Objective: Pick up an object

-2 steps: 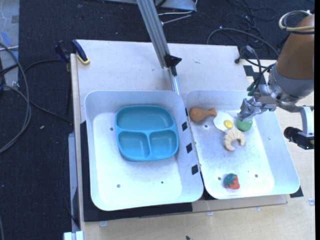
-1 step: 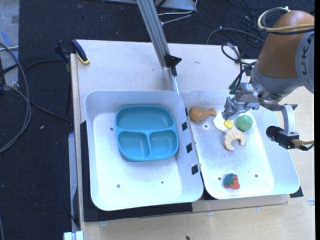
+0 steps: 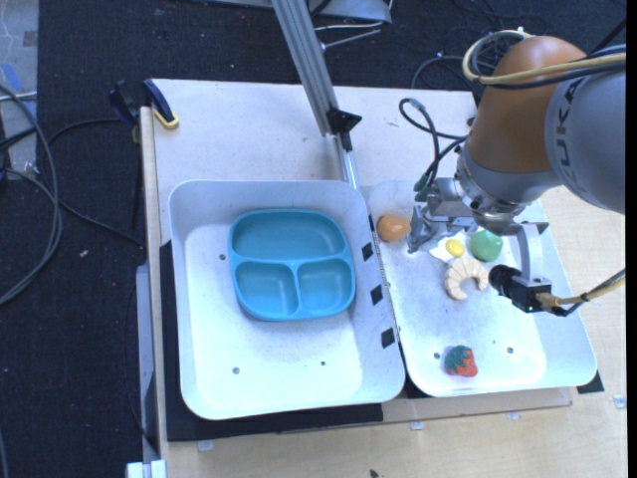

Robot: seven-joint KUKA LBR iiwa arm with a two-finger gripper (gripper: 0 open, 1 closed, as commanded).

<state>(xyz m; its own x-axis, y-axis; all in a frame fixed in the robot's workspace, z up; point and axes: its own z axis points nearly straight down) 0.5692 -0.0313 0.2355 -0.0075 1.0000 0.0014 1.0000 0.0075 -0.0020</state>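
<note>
Pale wood makes up the surface (image 3: 229,118), which carries two shallow white bins side by side. The left bin (image 3: 199,366) holds a blue divided tray (image 3: 292,264) with three compartments, lying flat near the bin's far half. The grey arm (image 3: 557,118), with its orange band, reaches in from the right and hangs over the far end of the right bin (image 3: 518,366). Its hand (image 3: 428,229) points down among the small things there (whether it is open or closed, I cannot tell, and nothing is seen gripped). Just left of the hand lies an orange ball (image 3: 392,228). A green piece (image 3: 487,244) and a yellow piece (image 3: 455,249) lie close together beneath the wrist, with a croissant (image 3: 464,278) just nearer. A strawberry (image 3: 459,360) lies well apart, at the near end.
</note>
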